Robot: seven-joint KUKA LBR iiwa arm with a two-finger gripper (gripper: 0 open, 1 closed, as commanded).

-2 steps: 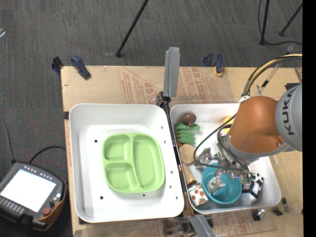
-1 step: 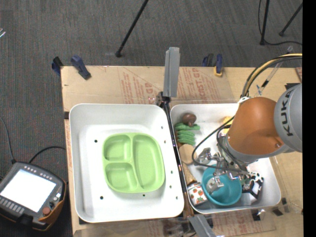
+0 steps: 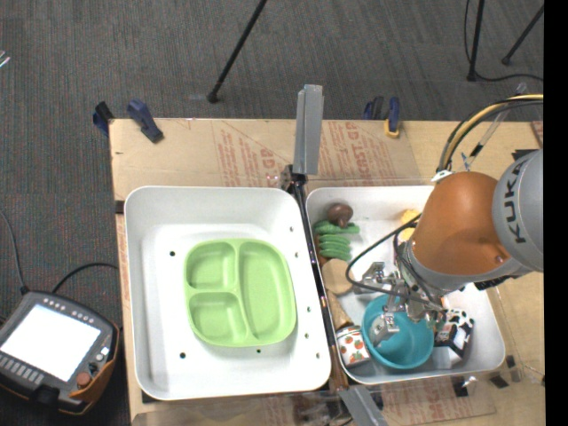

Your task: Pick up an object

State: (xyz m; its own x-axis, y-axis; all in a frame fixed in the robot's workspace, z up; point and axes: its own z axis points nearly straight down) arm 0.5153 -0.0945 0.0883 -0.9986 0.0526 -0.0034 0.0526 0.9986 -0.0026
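Gripper (image 3: 388, 324) down inside right bin (image 3: 493, 349), over teal bowl (image 3: 404, 349), apparently at bowl's near rim. Cannot tell how gripper is set or whether it has any grip: metal parts and cables crowd view. Judgement: approach done, grasp unconfirmed, lift remains.

Around gripper: strawberry-print cup (image 3: 352, 346) just left; tan piece (image 3: 335, 278), green toy (image 3: 334, 236), brown ball (image 3: 339, 212) beyond on left; black-and-white item (image 3: 458, 327) on right, yellow thing (image 3: 408, 217) above. Crowded bin, neighbours likely to get nudged. Left bin (image 3: 151, 238), well away, holds green divided plate (image 3: 240, 293). Cardboard worktop (image 3: 213, 149) beneath.
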